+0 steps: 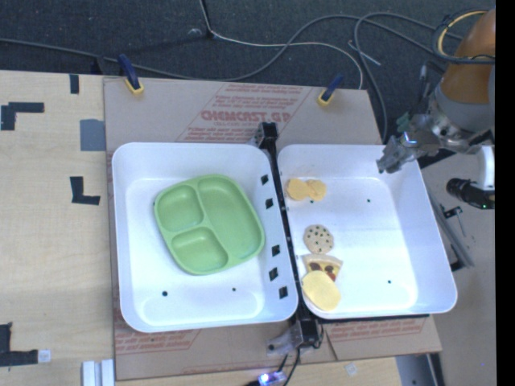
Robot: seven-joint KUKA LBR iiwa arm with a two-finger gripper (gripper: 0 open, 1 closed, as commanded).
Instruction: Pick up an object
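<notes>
Seen from above at a slant: wooden bench (48, 240) w/ cardboard sheet (241, 111) laid on top, held by two blue-and-yellow clamps at its far edge. Landmark for all places below: black divider strip (278, 215) running btwn the two bins.

Left of divider: white bin (133, 296), shallow, rounded corners. Inside it, a green plate (209, 223) w/ three compartments, lying flat, turned at an angle, its right edge close to divider.

Right of divider: second white bin (402, 240), same shape. All small items in it sit tight along the divider side. Nearest the far end: pale yellow food piece (306, 189). Below that, a round chocolate-chip cookie (319, 237). Below again, a small flat piece w/ a red mark (322, 264), touching or just under a larger yellow oval piece (323, 291) by the bin's near corner.

Far right of divider, above the right bin's far right corner: grey arm w/ orange band (471, 55) reaching in. Gripper (392, 159) hangs at the bin's rim, well apart from the food items; nothing seen btwn its tips. Open or closed: cannot tell, too small and dark.

Dark carpet (241, 14) beyond bench, w/ thin cables across it.
</notes>
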